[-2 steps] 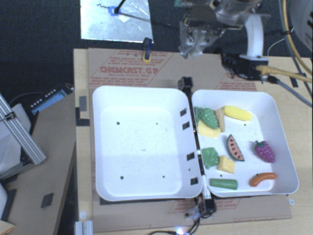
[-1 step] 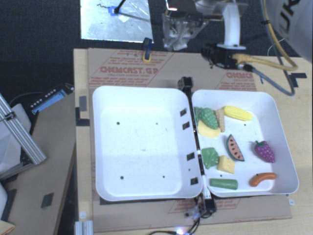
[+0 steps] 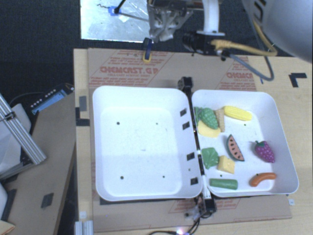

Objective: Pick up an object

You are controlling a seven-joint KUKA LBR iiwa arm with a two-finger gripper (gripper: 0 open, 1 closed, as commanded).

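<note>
The right bin (image 3: 281,131) holds several toy foods: a corn cob (image 3: 237,113), a green leafy piece (image 3: 207,116) on a yellow piece (image 3: 207,129), a watermelon slice (image 3: 234,148), purple grapes (image 3: 264,151), a second green piece (image 3: 210,156), a cheese wedge (image 3: 226,165), a green cucumber (image 3: 223,183) and an orange sausage (image 3: 262,179). My gripper (image 3: 160,32) hangs high at the top of the view, beyond the far edge of the bins and well away from the toys. Nothing shows beneath it.
The left bin (image 3: 105,146) sits beside the right one, joined by a black hinge strip (image 3: 191,136). A blue and yellow clip (image 3: 146,50) stands on the cardboard behind the bins. Cables (image 3: 244,50) trail at the back right. A metal rail (image 3: 19,133) lies at the left.
</note>
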